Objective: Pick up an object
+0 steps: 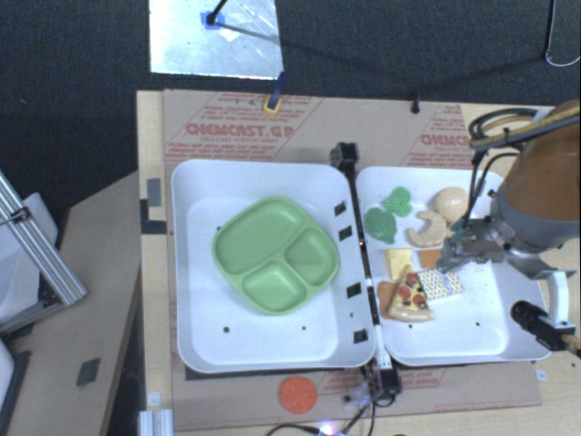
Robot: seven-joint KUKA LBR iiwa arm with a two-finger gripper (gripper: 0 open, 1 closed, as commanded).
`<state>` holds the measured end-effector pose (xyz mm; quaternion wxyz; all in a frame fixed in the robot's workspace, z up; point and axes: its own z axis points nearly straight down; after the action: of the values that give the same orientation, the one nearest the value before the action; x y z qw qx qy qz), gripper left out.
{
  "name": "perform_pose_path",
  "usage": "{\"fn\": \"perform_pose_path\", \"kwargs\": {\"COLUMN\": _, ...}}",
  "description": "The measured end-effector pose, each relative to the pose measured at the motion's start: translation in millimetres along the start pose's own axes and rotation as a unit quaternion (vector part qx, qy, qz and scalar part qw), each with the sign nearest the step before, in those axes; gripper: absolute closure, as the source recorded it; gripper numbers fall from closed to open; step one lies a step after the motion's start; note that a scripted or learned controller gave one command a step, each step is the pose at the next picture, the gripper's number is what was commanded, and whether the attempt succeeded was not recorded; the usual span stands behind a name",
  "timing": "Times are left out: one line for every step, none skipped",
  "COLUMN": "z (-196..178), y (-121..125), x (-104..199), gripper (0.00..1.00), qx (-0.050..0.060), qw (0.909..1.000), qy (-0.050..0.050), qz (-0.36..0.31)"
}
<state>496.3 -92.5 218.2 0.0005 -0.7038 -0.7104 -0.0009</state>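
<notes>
Nearest the camera, an orange disc [298, 393] lay on the bench [227, 398], outside the bins.

In the right bin [463, 345], the pizza slice toy [408, 298] lay by the divider [361, 243], touching a yellow block [398, 262] and a patterned card [440, 285]. The end effector [451, 254] hung just above these. How wide it stood could not be told, and nothing showed held in it.

The likely failure was a grasp closing on two touching pieces at once, or pushing one flat piece under another, since they were crowded. The near half of that bin lay bare, offering room to drag a piece free.

Farther back, a tan croissant-like toy [427, 234], a pale round toy [450, 202] and two green leafy toys [388, 213] sat close to the far wall.

The left bin [195, 243] held a green divided plate [276, 254].
</notes>
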Motion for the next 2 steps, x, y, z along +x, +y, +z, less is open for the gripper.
{"fn": "perform_pose_path", "kwargs": {"z": 5, "y": -2, "x": 57, "gripper": 1.00, "qx": -0.001, "qw": 1.0000, "qy": 0.000, "qz": -0.001}}
{"fn": "perform_pose_path", "kwargs": {"z": 3, "y": -3, "x": 69, "gripper": 1.00, "qx": -0.001, "qw": 1.0000, "qy": -0.001, "qz": 0.001}}
